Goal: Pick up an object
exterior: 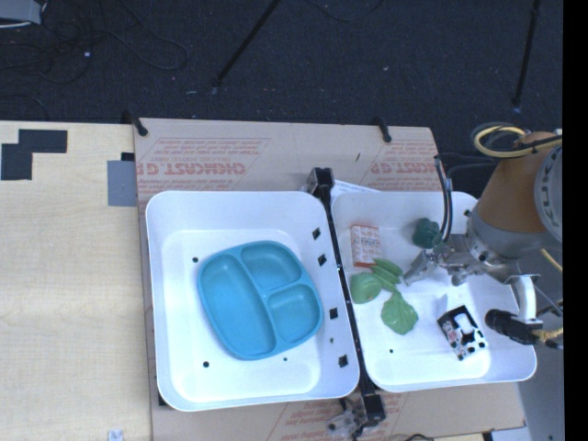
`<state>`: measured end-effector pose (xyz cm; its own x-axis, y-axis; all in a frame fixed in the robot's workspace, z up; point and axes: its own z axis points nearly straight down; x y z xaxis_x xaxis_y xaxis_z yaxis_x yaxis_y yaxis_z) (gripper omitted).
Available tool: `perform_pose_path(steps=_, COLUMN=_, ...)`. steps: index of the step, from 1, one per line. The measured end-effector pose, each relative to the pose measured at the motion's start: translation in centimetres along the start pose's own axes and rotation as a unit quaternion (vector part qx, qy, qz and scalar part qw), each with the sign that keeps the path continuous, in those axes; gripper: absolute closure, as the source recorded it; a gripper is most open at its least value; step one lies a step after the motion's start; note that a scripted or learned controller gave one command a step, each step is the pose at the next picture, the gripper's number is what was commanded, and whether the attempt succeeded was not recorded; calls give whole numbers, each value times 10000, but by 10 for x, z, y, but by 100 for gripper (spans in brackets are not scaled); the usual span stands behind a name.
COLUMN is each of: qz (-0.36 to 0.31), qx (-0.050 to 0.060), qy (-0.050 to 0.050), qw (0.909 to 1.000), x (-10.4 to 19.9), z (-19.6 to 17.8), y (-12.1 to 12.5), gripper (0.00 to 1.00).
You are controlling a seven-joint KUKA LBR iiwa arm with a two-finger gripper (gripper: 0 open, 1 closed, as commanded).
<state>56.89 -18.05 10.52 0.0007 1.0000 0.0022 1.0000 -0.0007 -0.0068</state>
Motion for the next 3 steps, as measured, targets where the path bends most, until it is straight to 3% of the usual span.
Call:
perform_pose_path(steps=1, qz=6, qx=-7, qy=-2, qw=10000, x=2, z=19, y=0, gripper=0)
perform_pose_path(steps=2, qz=18, qx=-8, qy=-5, qw=10000, x=1, z=8, y=0, gripper=100)
perform_pose_path(steps=3, qz=-13, qx=-45, qy=-13, qw=10000, x=1, z=-56, y=-1, gripper=100)
